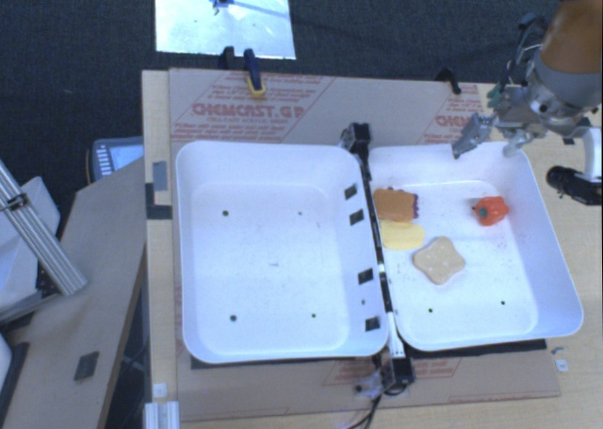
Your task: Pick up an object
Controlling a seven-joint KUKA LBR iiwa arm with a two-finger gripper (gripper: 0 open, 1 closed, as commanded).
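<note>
The right bin [528, 309] holds several toy foods. A red-orange pepper-like piece [489, 210] lies toward its right side. An orange and purple slice [396, 204] sits by the left wall, with a yellow slice [403, 236] just below it and a tan bread-shaped piece [439, 260] below that. My gripper [492, 138] hangs over the bin's far right rim, above and behind the pepper piece. Its two fingers stand apart, open, with nothing between them.
The left bin [193, 314] lies beside the right one, joined by black clips along the middle wall [366, 229]. A cardboard sheet [283, 107] lies under both bins. A shiny metal plate [224, 1] lies on the dark floor behind.
</note>
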